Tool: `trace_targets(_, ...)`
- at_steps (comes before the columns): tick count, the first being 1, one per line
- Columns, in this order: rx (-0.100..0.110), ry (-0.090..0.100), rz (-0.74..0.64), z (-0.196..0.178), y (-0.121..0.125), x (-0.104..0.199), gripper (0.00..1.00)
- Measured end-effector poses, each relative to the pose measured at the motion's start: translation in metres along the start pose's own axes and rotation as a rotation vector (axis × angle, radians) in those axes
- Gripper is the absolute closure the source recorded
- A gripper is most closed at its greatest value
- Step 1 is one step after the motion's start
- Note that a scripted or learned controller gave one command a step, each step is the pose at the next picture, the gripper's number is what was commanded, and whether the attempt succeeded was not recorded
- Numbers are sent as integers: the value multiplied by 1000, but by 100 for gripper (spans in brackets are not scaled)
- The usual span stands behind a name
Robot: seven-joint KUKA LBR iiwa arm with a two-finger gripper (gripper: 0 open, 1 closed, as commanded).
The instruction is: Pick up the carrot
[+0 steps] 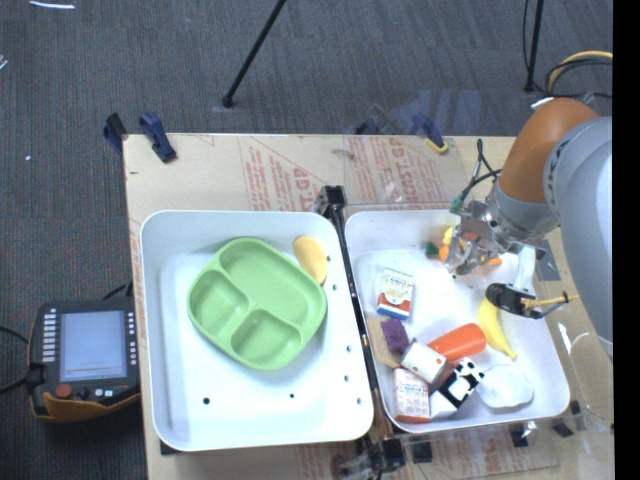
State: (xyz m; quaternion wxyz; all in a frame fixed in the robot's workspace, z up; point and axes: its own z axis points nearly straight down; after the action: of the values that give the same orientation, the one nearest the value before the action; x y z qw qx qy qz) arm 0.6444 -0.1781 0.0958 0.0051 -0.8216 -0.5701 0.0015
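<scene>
Over the right bin (pixel 556 363), we are seeing the claw (pixel 470 251) hanging, but we cannot tell its grip. We are spotting the carrot (pixel 460 341) lying lower down, near a banana (pixel 495 328).

You see two bins (pixel 160 268) of smooth, slightly glossy white plastic. The divided plate (pixel 258 302) is matt green plastic. The carrot (pixel 460 341) looks like smooth orange plastic. The bench top (pixel 260 173) is bare cardboard with red print. The arm (pixel 590 198) shows matt grey casing and a glossy orange band (pixel 540 143).
</scene>
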Motion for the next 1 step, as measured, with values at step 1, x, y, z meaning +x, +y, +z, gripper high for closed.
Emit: trace_targets(1,0,0,-1,0,0,1,0)
